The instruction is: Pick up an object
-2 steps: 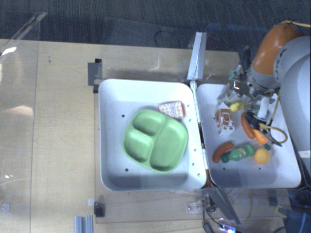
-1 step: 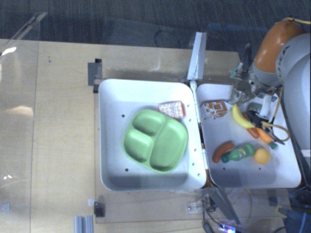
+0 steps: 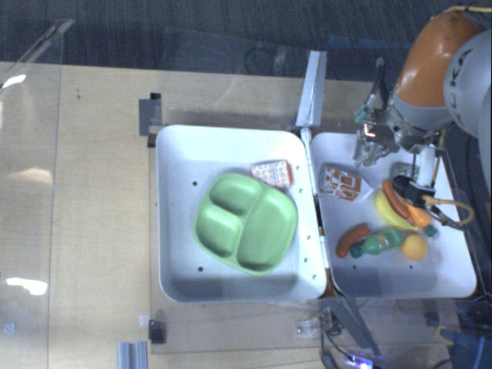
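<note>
The gripper point(image 3: 371, 148) hangs over the right bin point(image 3: 453, 279) above the snack packet point(image 3: 341, 183), likely lining up a grab, though whether its jaws are released or clenched I cannot tell.

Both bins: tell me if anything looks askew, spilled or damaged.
Nothing looks spilled or damaged. The green plate lies tilted in the left bin, its upper edge over a small packet. Toy food sits jumbled in the right bin.
</note>
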{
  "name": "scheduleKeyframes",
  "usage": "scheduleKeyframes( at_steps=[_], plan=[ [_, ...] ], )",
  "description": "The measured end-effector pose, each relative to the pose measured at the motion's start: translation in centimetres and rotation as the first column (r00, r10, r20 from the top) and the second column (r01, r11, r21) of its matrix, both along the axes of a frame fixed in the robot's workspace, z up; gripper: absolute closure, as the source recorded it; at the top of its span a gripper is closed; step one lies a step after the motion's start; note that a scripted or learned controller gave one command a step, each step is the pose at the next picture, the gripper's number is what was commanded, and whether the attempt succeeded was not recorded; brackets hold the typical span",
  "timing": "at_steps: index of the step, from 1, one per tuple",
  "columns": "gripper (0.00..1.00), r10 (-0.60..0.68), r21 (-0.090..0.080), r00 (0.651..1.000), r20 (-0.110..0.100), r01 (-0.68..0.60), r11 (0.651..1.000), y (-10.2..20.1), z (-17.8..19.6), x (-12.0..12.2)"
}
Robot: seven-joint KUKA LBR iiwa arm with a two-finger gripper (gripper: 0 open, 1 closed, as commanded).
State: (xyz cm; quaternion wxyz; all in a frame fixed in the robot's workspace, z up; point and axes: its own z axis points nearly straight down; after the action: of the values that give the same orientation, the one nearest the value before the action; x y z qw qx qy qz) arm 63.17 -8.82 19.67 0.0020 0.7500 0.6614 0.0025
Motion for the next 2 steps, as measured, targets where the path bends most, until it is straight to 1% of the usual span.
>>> scheduleKeyframes(
  at_steps=[1, 2],
  plan=[
    [0.0, 0.0, 0.0, 1.0, 0.0, 0.0, 1.0, 0.0, 0.0, 0.0],
    [0.0, 0.163, -0.01, 0.986, 0.032, -0.162, 0.987, -1.0, -7.4, 0.2]
  ],
)
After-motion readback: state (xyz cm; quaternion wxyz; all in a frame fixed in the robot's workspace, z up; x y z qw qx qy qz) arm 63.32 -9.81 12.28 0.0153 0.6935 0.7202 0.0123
